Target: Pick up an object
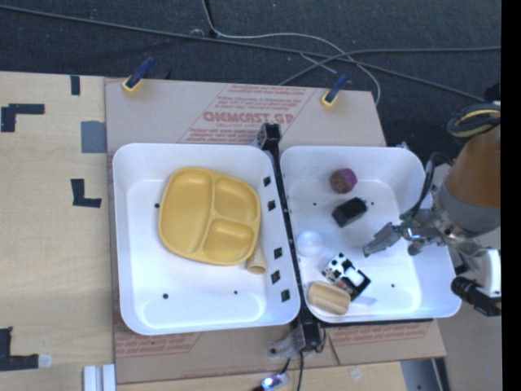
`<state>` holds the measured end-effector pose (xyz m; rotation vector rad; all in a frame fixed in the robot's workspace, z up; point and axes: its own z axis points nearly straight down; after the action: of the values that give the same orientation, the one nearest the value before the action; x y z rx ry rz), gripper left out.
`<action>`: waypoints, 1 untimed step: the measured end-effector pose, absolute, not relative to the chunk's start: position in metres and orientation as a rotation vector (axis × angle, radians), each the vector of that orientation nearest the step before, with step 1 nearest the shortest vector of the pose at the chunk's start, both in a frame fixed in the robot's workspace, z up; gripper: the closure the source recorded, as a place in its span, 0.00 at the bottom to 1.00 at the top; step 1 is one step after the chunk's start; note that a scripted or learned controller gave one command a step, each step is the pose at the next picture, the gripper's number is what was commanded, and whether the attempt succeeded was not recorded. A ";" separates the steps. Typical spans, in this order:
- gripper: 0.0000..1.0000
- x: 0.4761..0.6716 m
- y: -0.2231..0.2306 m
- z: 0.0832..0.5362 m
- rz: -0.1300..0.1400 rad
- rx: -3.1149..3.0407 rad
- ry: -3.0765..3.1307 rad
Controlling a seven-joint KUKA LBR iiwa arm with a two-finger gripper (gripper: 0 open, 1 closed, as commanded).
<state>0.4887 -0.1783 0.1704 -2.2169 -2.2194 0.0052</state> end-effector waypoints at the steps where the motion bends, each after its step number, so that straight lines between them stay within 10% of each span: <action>1: 0.00 0.486 -0.174 0.126 0.005 -2.217 -2.218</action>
<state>0.4863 -0.1741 0.1263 -2.2169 -2.2184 0.0052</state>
